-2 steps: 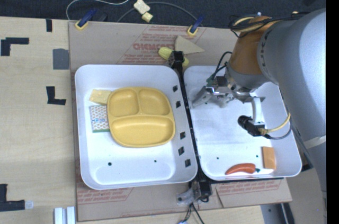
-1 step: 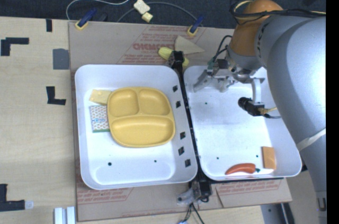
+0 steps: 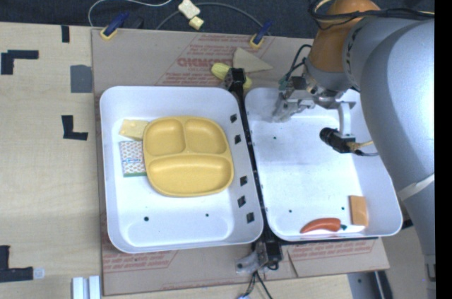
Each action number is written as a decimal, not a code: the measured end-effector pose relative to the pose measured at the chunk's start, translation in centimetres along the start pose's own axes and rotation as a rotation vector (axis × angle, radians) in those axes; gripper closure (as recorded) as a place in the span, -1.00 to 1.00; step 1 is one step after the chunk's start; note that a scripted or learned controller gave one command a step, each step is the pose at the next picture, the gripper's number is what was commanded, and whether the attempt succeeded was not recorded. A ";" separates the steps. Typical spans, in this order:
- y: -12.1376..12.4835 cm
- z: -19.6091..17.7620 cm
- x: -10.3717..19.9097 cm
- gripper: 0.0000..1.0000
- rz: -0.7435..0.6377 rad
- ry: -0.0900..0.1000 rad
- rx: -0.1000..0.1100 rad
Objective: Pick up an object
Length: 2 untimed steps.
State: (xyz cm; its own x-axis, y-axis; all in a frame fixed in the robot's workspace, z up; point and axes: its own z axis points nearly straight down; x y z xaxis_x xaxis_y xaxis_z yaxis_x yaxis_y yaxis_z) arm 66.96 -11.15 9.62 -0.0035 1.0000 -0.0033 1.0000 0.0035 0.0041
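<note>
In the right bin's (image 3: 395, 216) far corner, gripper (image 3: 286, 109) is hovering, grip unclear; the sausage (image 3: 320, 225) and block (image 3: 358, 210) are sitting well apart, needing a long, centred reach.

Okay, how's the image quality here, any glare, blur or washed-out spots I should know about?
In the camera view the light is even and soft; the right bin floor is nearly washed out, the gripper near its far edge looks slightly smeared against it, the yellow divided plate in the left bin is sharp with a faint sheen, and the grey arm looms large and soft.
</note>
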 end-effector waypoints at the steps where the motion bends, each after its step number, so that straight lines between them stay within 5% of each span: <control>1: 0.0 -10.5 -6.4 1.00 0.006 -0.003 -0.007; 2: -0.1 -9.7 -6.0 -1.00 0.003 0.002 0.005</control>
State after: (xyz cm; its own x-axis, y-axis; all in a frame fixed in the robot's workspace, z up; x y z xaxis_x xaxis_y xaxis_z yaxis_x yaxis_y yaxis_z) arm 66.83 -17.09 19.38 -0.0005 1.0000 -0.0015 1.0000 0.0005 -0.0005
